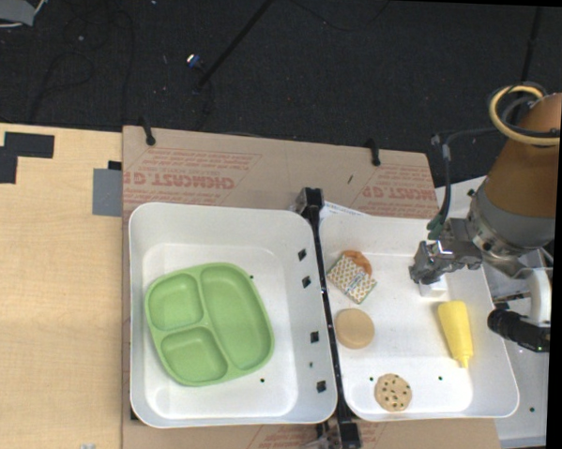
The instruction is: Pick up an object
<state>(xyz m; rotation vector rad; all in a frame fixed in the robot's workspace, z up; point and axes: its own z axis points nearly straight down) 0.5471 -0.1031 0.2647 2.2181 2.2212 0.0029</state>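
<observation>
Gripper (433, 262) poised over the upper right part of the right bin (497, 409), nothing visible between its tips; whether they stand apart or together cannot be told from this slant. Judged as the approach step — no object lifted yet, a target yet to be closed on.

Nearest the camera: a chocolate-chip cookie (392, 392) flat on the bin floor close to the front wall. Farther in, a round tan disc (355, 328) near the divider between the bins, and level with it on the right a yellow mustard bottle (456, 331) lying on its side, just below and right of the gripper. Farther still, a small patterned packet (352, 275) with an orange-brown piece at its top, left of the gripper and apart from it. In the left bin (143, 249), a green divided plate (208, 323), well apart from the arm.

Next move, by judgement: settle over one object, most likely the bottle as the closest, line up across its narrow width, descend and close.

Open floor around the bottle and between it and the disc — room to come down. Right wall close beside the bottle, so less margin on that side. Cookie hard by the front wall, an awkward place for a straight descent.
</observation>
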